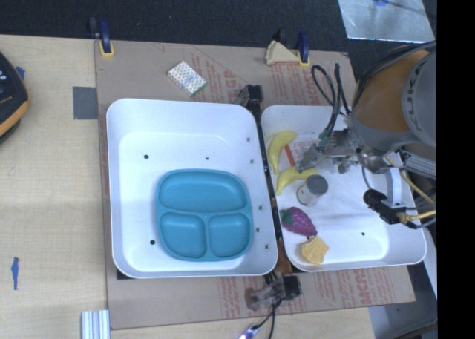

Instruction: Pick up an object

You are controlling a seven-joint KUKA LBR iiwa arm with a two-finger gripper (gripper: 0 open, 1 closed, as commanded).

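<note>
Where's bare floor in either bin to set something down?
Left bin: broad strip behind the blue tray. Right bin: right of the cheese. Crowded around the bananas, cup and grapes.

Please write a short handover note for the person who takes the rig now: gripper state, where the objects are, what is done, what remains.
Gripper: low over the right bin, near its upper left part, beside the bananas; it holds nothing that I can see.
Right bin contents: two bananas along the left wall, a grey cup next to them, purple grapes below, a yellow piece at the bottom.
Left bin: a blue divided tray.
Done: the arm is placed over the objects.
Left: nothing is lifted yet; grasp one object and raise it.
</note>
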